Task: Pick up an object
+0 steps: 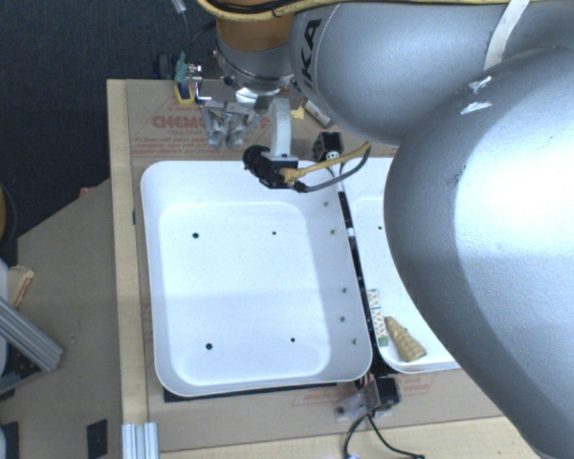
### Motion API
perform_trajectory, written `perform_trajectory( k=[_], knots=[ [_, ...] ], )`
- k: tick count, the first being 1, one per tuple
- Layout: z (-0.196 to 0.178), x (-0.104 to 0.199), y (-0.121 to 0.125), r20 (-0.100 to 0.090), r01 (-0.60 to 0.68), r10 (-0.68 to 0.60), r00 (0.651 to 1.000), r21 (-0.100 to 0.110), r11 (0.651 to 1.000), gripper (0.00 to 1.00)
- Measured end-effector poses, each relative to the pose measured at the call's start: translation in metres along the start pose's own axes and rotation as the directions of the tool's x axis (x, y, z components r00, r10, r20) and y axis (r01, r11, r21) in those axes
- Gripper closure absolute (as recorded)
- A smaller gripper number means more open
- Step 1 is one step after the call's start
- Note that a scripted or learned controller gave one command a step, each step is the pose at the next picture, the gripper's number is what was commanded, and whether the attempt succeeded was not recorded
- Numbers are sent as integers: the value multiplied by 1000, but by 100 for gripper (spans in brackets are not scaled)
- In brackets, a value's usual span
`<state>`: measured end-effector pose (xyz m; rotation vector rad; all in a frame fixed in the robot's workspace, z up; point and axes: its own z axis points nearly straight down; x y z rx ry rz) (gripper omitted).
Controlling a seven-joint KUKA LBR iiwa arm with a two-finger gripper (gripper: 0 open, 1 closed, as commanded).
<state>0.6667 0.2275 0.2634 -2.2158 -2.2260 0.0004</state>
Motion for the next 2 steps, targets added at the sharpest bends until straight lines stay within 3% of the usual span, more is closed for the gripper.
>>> perform_trajectory(
  k=[1, 2],
  knots=[
    [-63, -131, -9, 4, -17, 17, 1000, -9, 1000, 100],
    [23, -49, -39, 0, 2, -2, 1000, 9, 1000, 100]
  ],
)
